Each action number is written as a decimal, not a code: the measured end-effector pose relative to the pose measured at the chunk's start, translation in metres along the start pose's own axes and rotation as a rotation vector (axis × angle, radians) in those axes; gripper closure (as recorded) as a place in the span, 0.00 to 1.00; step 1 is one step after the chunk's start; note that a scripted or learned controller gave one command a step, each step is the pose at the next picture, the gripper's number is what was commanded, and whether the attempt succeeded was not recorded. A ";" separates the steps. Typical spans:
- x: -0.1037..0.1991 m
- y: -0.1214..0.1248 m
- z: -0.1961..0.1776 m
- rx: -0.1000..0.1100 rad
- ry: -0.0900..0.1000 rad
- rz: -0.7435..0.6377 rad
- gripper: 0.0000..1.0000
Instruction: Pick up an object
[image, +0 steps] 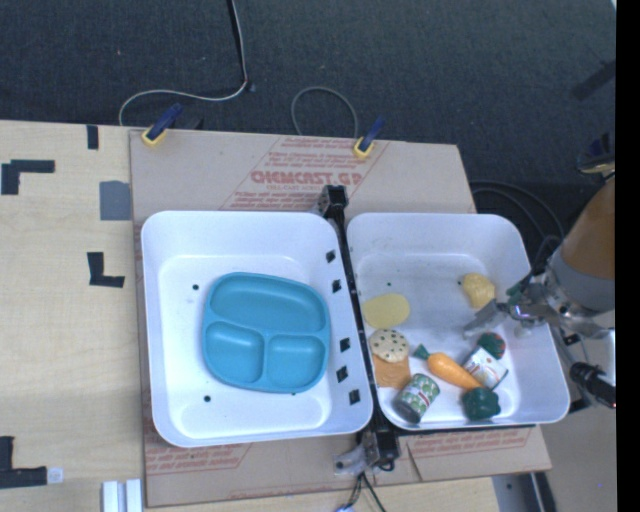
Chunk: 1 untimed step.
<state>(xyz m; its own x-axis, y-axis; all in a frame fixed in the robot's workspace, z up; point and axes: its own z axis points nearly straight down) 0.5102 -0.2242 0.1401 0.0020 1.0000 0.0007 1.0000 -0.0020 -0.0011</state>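
Observation:
The right bin (437, 230) holds several small toy foods. A pale yellow lump (479, 290) lies near its right wall, and a flat yellow disc (386, 309) lies at its left. Toward the front sit a speckled round biscuit (388, 346), an orange carrot (449, 370), a green-labelled tin (417, 396), a red and white tin (488, 365) and a dark green piece (481, 403). My gripper (497, 313) hangs low over the bin's right side, just below the yellow lump and above the red and white tin. I see nothing held in it.
The left bin (165, 300) holds a blue divided plate (266, 332). Both bins rest on a cardboard sheet (300, 170) held by two clamps at the back. Cables run across the dark floor behind, and the arm's orange band (592, 235) stands outside the right bin's wall.

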 end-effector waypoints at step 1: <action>0.003 0.043 0.057 0.000 -0.003 -0.004 0.00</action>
<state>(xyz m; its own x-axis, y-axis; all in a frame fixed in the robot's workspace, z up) 0.5535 -0.2210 0.0828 -0.0017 1.0000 -0.0018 1.0000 0.0017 -0.0009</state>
